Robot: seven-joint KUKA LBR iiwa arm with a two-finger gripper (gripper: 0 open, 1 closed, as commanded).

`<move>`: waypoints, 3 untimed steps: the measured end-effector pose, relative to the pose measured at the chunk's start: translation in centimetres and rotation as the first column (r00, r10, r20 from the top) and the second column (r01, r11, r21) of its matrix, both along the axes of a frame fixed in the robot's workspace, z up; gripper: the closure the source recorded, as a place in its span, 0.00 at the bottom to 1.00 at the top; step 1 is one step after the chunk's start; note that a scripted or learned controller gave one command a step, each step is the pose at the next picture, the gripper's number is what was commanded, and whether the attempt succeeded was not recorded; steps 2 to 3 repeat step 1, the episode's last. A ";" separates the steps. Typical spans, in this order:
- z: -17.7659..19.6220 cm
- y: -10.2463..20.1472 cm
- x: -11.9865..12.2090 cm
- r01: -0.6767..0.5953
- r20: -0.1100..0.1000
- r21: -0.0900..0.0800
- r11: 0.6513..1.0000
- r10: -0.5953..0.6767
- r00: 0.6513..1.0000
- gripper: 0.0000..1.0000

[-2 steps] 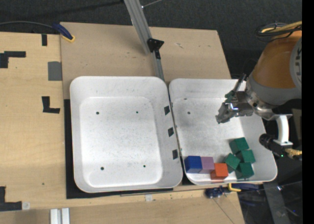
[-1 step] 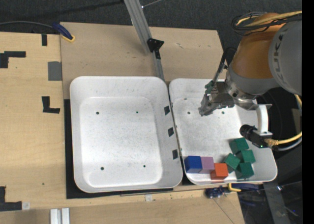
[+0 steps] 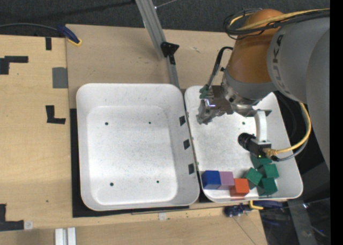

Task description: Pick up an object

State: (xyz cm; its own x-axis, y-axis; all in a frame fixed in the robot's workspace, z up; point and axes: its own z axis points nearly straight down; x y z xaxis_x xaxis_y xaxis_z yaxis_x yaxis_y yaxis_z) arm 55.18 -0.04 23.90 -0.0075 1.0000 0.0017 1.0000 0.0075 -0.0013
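The claw (image 3: 205,113) hangs over the right bin's (image 3: 225,136) far left part (fingers' state unclear); blue cube (image 3: 211,178), purple (image 3: 226,178), orange (image 3: 240,186) and green blocks (image 3: 263,177) cluster near.

You see two white bins (image 3: 128,96) on a tan table (image 3: 112,51); lower right, a blue block (image 3: 211,179), lilac block (image 3: 227,179), orange block (image 3: 240,186) and green blocks (image 3: 265,177).

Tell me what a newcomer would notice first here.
The big grey and orange arm dominates the upper right, its gripper hanging over the top of the right bin. Next comes the cluster of coloured blocks at that bin's near edge: blue, purple, orange and green. The left bin is a broad white expanse beside it.
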 end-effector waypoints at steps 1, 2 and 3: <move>0.6 5.5 2.2 0.000 0.001 0.000 1.000 0.000 1.000 1.00; 0.6 5.5 2.2 0.000 0.001 0.000 1.000 0.000 1.000 1.00; 0.6 5.5 2.2 0.000 0.001 0.000 1.000 0.000 1.000 1.00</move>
